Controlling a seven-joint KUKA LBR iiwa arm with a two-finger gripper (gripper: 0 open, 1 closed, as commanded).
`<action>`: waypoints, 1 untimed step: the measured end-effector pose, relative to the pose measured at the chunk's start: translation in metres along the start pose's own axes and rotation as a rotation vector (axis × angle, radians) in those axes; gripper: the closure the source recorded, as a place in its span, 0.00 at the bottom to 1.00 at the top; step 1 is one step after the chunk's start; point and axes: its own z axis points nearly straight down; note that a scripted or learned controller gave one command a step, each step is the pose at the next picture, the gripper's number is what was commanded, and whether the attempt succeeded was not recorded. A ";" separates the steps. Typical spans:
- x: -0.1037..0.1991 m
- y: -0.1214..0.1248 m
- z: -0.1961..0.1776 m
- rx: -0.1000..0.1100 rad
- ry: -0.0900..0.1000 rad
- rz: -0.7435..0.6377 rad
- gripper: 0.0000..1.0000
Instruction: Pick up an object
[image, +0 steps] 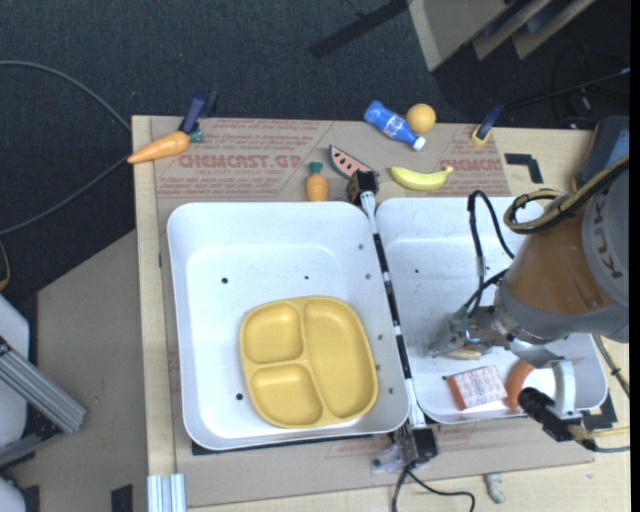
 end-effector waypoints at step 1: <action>0.047 0.012 -0.091 -0.001 0.001 -0.003 1.00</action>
